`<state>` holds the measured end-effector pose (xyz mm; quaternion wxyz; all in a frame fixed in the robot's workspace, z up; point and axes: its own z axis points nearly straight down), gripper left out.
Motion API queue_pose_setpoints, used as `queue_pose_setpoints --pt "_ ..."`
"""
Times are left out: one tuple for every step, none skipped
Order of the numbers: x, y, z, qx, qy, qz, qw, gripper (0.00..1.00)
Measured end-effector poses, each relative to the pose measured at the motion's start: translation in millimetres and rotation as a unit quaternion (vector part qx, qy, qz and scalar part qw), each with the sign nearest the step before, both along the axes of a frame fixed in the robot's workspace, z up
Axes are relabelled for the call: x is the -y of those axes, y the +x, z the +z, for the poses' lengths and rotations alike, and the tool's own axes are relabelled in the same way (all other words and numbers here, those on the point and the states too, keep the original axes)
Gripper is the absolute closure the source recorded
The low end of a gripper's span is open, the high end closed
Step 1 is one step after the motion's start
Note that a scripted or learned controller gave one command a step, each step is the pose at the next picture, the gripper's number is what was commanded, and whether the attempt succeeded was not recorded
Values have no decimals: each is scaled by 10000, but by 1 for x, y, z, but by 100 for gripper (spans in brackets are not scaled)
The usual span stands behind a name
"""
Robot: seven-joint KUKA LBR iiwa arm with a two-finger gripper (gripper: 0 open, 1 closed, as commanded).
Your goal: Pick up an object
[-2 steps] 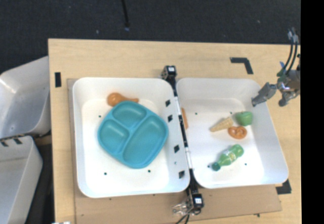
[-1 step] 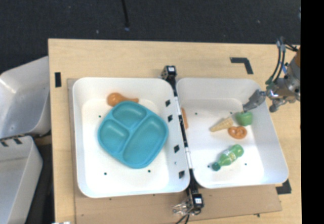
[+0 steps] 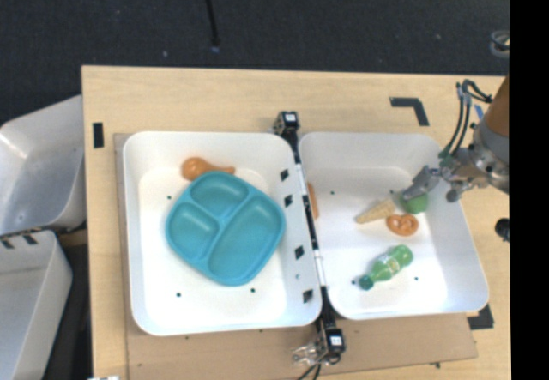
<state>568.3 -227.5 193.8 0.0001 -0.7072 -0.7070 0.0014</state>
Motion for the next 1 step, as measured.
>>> queue_pose_setpoints --pt "0 5 -61 -9 3 -11 10000 0"
